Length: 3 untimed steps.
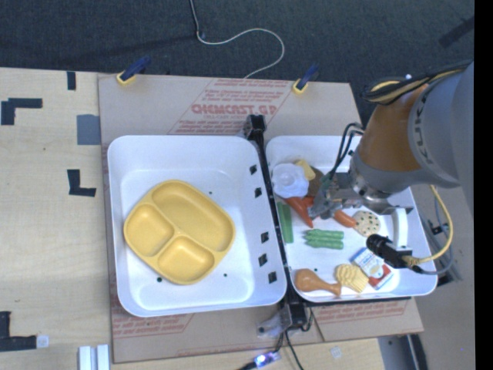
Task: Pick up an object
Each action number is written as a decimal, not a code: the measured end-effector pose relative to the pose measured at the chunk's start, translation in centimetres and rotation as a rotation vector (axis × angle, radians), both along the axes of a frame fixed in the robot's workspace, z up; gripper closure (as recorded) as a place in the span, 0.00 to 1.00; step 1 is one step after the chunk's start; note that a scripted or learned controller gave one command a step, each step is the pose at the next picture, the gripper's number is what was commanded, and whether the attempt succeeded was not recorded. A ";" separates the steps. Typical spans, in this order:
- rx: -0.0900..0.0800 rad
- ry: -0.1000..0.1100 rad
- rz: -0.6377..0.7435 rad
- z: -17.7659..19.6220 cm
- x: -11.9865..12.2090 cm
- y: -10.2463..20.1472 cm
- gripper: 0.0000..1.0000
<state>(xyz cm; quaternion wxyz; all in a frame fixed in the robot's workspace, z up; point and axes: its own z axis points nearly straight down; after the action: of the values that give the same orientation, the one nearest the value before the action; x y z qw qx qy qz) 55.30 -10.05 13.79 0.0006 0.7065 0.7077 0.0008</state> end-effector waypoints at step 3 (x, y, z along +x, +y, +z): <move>-0.001 -0.001 0.003 9.7 6.3 1.5 1.00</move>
<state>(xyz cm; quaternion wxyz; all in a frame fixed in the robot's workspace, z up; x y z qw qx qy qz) 61.56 -8.58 23.47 0.0011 0.7055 0.7087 0.0008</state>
